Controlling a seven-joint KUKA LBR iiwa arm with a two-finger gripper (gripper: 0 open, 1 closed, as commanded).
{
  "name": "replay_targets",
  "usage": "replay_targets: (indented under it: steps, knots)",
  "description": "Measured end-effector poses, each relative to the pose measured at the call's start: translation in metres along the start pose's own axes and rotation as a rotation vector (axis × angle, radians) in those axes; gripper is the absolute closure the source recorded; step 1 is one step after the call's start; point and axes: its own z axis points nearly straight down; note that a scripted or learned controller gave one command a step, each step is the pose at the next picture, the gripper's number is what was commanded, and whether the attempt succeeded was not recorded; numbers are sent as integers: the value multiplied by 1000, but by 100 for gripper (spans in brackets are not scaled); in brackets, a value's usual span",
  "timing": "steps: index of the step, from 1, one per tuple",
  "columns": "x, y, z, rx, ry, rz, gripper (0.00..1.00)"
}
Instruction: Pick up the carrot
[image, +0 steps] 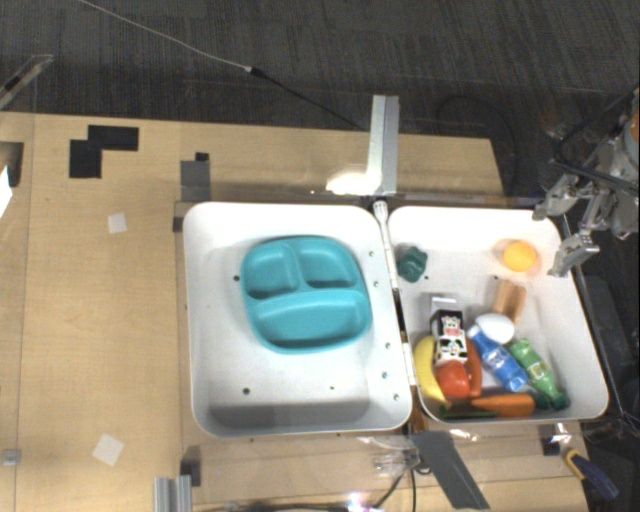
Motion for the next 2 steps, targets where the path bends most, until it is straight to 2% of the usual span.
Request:
replay_targets:
  steps: [1,2]
  knots:
    - [-52,-2,72,-2,4,74,0]
    - [-54,-3,156,0,9,310,0]
